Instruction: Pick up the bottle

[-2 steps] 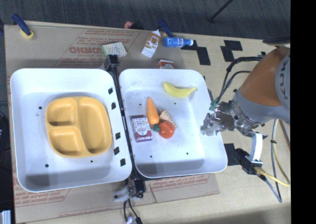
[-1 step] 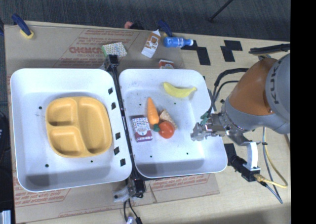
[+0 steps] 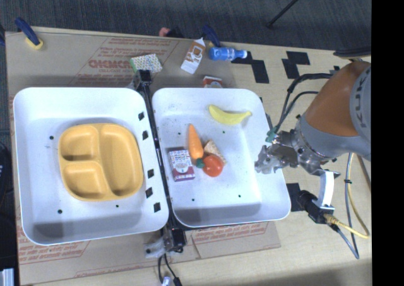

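Observation:
A small blue bottle [image 3: 226, 53] with a white cap lies on its side on the bench, behind the right bin [image 3: 252, 206] and outside it. The arm comes in from the right, and its gripper [image 3: 266, 161] hangs over the right bin's right rim, well in front of the bottle. Nothing shows in the gripper.
The right bin holds a banana [image 3: 228, 114], a carrot [image 3: 195, 142], a tomato [image 3: 213, 165], a pale wedge [image 3: 213, 149] and a small red carton [image 3: 180, 164]. A yellow divided plate [image 3: 101, 160] sits in the left bin [image 3: 31, 215]. Small cartons [image 3: 193, 56] and a patterned packet [image 3: 146, 62] lie near the bottle.

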`<state>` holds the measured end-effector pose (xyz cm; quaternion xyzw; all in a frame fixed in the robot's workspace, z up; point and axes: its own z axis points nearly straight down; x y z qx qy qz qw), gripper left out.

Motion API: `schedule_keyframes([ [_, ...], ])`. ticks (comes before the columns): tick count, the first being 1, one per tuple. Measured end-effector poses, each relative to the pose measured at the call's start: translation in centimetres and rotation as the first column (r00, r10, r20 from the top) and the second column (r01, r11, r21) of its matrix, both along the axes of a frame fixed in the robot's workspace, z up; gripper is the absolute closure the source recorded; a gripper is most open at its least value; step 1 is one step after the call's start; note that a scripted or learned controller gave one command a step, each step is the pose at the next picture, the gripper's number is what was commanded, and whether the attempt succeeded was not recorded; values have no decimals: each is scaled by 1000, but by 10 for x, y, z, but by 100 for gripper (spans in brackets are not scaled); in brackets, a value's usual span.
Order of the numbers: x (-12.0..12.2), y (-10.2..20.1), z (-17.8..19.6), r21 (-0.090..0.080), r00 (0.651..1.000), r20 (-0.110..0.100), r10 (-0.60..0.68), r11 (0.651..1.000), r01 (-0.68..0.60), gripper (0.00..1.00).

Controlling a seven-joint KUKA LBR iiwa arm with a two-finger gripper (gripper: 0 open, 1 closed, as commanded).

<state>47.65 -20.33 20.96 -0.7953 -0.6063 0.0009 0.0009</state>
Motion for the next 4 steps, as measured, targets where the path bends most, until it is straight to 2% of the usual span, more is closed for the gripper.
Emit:
schedule_keyframes([
  [1,0,4,40,0,966,0,-258,966,258,100],
  [2,0,10,22,1,854,-4,-520,854,520,100],
  [3,0,7,29,-1,623,-2,-782,623,782,100],
  [4,-1,-1,20,-2,459,-2,-889,459,889,100],
])
